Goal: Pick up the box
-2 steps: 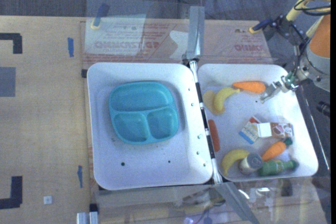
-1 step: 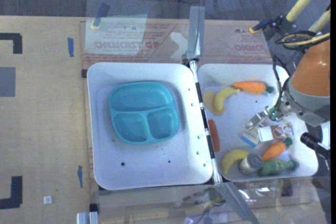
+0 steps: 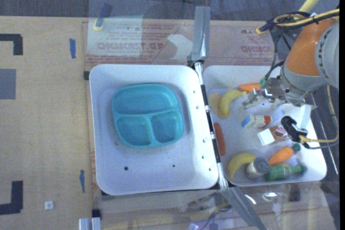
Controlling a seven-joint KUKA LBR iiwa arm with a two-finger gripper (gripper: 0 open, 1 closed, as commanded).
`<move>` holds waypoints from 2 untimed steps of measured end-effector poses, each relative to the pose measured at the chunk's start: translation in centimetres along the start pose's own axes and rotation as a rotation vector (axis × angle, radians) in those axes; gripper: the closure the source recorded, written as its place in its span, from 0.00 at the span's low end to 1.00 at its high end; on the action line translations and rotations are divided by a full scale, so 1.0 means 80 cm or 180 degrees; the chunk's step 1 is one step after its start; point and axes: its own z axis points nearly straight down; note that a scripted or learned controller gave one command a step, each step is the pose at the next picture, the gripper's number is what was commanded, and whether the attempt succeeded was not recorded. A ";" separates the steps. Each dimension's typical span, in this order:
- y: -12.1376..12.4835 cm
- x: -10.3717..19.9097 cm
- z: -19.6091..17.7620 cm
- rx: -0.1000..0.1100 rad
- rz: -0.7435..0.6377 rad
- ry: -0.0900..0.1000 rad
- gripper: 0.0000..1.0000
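Pincer: my pincer (image 3: 257,96) hung low over the back of the right bin (image 3: 318,167), fingers spread apart with nothing between them.
Under it: a banana (image 3: 227,101) sat just to its left and a small carrot (image 3: 249,86) just behind it.
Box: the box (image 3: 274,133), white with a printed face, lay flat near the bin's middle, in front of my wrist and apart from the fingers.
Crowding: a small blue and white piece (image 3: 254,121) lay just left of the box, another carrot (image 3: 282,155) just in front.
Doing it well: I judged I should come down straight across the box's short sides, jaws wide, and close only once both fingers had passed its edges.
Risk: the box lay low, so the fingers could skid over its top.
Further out: the left bin (image 3: 102,83) held a blue tray (image 3: 146,115).
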 end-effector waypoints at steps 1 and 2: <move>0.002 0.000 -0.015 -0.0016 -0.0007 -0.0014 1.00; 0.002 0.000 -0.015 -0.0015 -0.0008 -0.0014 0.00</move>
